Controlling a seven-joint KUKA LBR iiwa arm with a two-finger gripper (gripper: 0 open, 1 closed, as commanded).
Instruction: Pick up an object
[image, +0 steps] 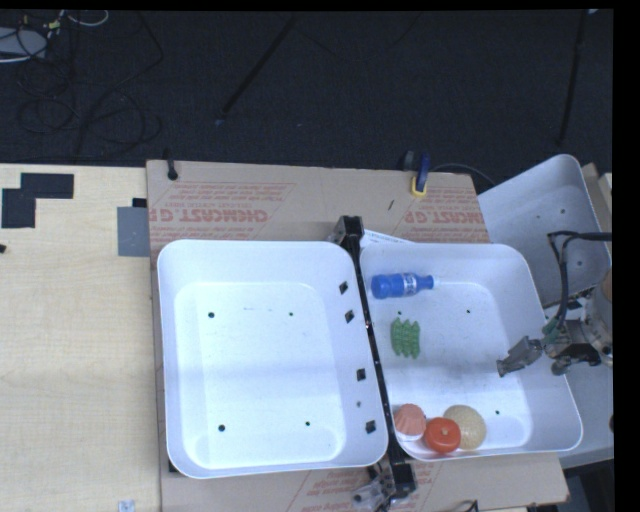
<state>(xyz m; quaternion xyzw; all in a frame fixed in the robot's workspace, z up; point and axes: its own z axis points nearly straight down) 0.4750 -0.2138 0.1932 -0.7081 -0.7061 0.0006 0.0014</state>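
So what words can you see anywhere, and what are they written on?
Cardboard sheet under the bins: red printed words, upside down from this camera, too blurred to read surely.
More red print on the cardboard's front edge: too small to read.
Blue bottle: no label readable.
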